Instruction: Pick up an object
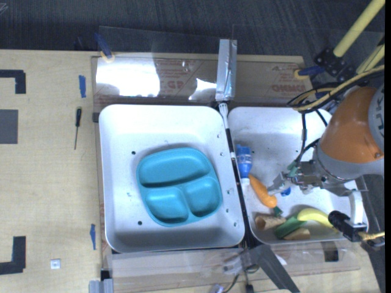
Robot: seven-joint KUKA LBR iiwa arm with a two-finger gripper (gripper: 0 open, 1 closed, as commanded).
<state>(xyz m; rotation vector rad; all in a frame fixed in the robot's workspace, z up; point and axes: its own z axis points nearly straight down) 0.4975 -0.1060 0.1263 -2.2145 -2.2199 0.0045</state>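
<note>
Sitting in the left bin [116, 163], a blue divided tray [178, 185] is lying at a slight tilt and taking up most of the floor, well left of the divider [234, 176] where the two bins meet.

Just right of the divider, a small blue-and-white tube [244, 162] is lying against the wall of the right bin [269, 124]. Right of it and lower, an orange carrot [264, 193] is resting at a slant on the bin floor. Farther from the divider, along the bin's near wall, a yellow banana [313, 216] is lying over a green piece [289, 227] and a tan piece [264, 221]; the three are touching.

The gripper [286, 182] is hanging over the right bin, right of the divider, with the grey arm and its orange band [349, 133] reaching in behind it. The carrot is lying just left of the claw tip and slightly below it, near but not between the fingers. The banana is lying below the claw, apart from it. Whether the claw is spread or pressed together cannot be told from this angle.
</note>
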